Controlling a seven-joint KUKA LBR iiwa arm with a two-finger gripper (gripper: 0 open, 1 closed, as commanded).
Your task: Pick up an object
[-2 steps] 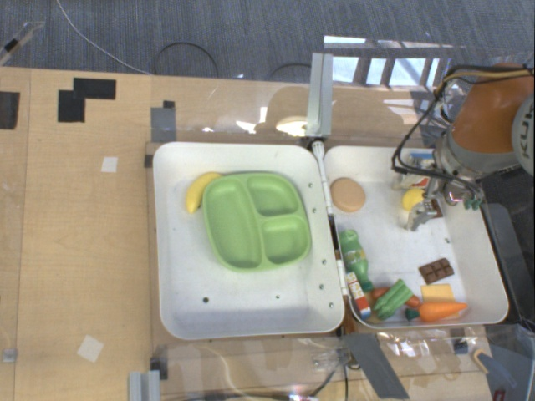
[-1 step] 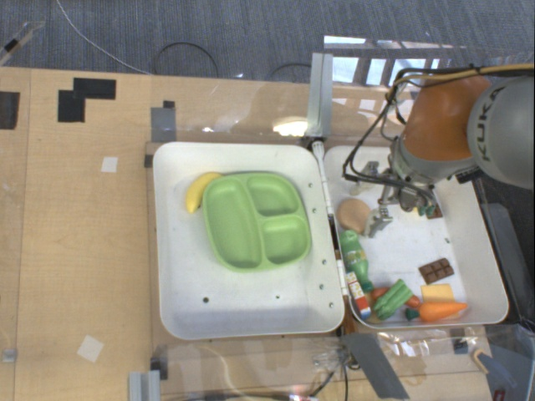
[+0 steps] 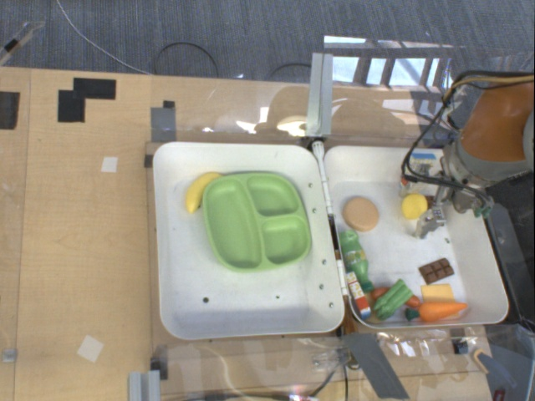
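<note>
Hovering in the right bin (image 3: pixel 493 261), the gripper (image 3: pixel 428 222) sits just beside a yellow lemon (image 3: pixel 413 206), apparently empty and slightly parted. Likely light, rigid, smooth plastic; grasp across its middle.

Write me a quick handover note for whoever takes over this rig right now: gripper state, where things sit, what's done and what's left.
Gripper: low in the right bin, just right of the yellow ball; nothing visibly between its fingers.
Right bin: tan round piece, green bottle, brown chocolate piece, cheese wedge, carrot and green vegetable near the front edge.
Left bin: green divided plate, with a banana at its left edge.
Done: no visible pick.
Left: grasp and lift one object.
</note>
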